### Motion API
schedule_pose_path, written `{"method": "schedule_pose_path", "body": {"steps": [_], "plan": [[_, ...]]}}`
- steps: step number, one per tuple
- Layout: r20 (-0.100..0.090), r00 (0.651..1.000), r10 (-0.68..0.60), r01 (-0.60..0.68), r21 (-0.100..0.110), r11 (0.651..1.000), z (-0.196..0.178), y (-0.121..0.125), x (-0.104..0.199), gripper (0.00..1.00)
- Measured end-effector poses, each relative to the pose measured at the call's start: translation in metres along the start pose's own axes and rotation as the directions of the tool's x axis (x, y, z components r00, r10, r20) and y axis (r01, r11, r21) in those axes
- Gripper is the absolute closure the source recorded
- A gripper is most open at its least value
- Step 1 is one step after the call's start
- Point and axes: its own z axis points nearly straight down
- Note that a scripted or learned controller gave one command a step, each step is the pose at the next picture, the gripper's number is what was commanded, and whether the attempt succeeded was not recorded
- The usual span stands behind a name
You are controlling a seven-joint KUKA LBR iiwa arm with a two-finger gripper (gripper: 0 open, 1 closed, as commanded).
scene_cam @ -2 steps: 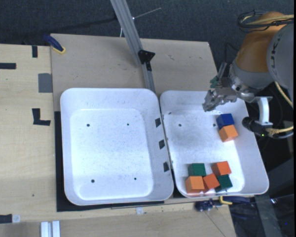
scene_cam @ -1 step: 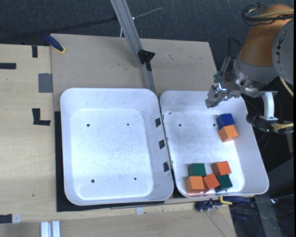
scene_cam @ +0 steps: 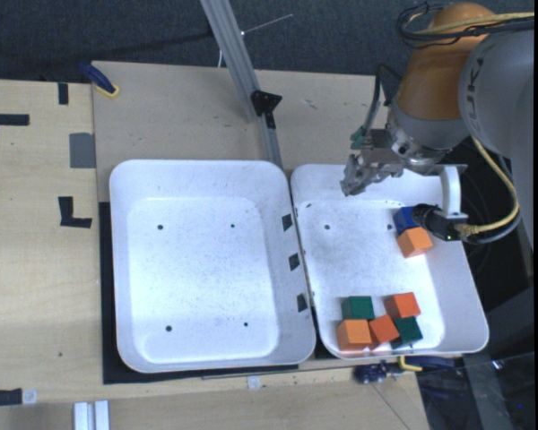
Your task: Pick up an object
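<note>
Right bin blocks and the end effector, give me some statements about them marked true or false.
1. The small cube-shaped blocks all lie in the right shallow white bin. True.
2. The end effector holds an orange block. False: nothing shows between its fingers; it hangs over the bin's far edge.
3. One orange cube lies apart from the near-edge cluster, beside a blue block. True.
4. The near-edge cluster has only green blocks. False: orange and green are mixed.
5. The left shallow white bin holds a blue block. False: the blue block is in the right bin.

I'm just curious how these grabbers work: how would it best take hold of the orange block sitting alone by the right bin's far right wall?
Probably from straight above, fingers closing on two opposite flat sides of the orange block. A blue block touches its far side, so the freer sides suit better.
</note>
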Motion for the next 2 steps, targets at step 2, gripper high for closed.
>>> {"method": "schedule_pose_path", "body": {"steps": [2], "plan": [[0.001, 1.000, 0.000, 0.000, 0.002, 1.000, 0.006, -0.029, 0.121, 1.00]]}}
